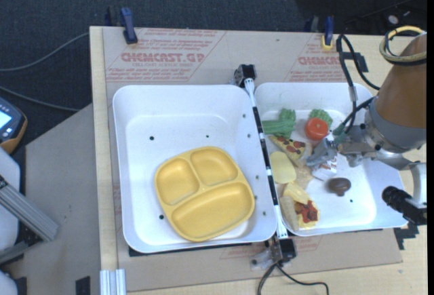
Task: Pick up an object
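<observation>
Yellow tray [205, 193] sits in left bin [135, 117]; right bin [366, 215] holds toy food: tomato [316, 127], green leaf [281, 123], pizza slice [290, 146], yellow piece [283, 167], second pizza slice [303, 205], brown lump [339, 186]; gripper [324, 156] hangs low just below the tomato, beside the pizza slice; finger state cannot be told; arm [400, 100] enters from right.

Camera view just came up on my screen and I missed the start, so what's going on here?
A robot arm reaches in from the right over the right bin, which holds toy food: a tomato, green vegetables, pizza slices and a small brown piece. Its gripper is down among them near the tomato. The left bin holds a yellow divided plate.
</observation>
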### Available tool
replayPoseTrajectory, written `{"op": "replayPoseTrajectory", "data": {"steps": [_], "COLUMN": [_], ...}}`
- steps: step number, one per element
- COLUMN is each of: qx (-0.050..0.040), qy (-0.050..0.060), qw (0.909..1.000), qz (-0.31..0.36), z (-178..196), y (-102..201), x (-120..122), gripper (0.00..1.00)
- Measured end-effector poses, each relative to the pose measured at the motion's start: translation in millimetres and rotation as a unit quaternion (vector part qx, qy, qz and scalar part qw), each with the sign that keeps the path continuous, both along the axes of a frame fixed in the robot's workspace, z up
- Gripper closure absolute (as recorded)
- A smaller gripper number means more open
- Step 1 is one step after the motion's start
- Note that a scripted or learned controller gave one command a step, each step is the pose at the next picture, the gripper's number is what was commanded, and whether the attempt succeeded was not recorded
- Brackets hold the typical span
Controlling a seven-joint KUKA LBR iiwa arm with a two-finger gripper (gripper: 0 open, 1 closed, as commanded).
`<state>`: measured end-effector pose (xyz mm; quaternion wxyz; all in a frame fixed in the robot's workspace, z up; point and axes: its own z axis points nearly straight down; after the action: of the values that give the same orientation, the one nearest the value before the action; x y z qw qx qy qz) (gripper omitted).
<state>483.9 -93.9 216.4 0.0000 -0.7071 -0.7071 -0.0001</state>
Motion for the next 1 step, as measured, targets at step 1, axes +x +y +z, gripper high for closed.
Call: {"op": "replayPoseTrajectory", "data": {"steps": [1], "qx": [-0.0028], "qy": [-0.001], "qw": [1.0000], "qz": [-0.002], "z": [-129.3], "y": [-34.3], "x": [58.0], "gripper": [0.00]}}
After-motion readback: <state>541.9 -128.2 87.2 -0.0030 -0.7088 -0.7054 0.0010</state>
